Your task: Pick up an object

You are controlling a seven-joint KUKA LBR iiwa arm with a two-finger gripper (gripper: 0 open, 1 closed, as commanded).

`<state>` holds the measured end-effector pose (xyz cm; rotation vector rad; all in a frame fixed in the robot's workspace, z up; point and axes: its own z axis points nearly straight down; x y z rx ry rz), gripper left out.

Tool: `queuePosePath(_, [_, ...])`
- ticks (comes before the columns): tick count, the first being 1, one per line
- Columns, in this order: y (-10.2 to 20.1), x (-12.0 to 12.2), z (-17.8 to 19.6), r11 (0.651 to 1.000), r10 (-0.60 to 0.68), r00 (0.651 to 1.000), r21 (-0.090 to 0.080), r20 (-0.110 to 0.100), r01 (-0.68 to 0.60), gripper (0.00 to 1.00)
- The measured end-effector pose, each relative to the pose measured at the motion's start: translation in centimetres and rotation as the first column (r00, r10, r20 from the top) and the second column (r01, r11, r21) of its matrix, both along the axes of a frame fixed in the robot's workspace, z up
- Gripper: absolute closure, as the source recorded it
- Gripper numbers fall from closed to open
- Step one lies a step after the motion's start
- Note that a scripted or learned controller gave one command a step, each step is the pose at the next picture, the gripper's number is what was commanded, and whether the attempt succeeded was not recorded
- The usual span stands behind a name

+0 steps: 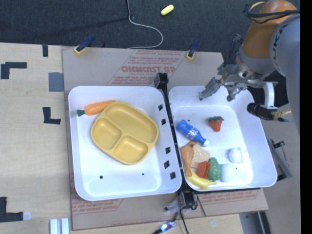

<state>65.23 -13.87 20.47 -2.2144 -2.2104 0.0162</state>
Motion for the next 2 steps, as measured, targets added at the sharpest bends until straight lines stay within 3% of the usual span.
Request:
queuePosePath(1, [0.0, 0.3, 0.9, 1.000, 0.003, 1.000, -0.002, 0.015, -0.003, 0.00])
queuePosePath(2, [-0.8, 0.5, -4.0, 1.000, 0.003, 1.000, -0.003, 0.012, -0.003, 0.00])
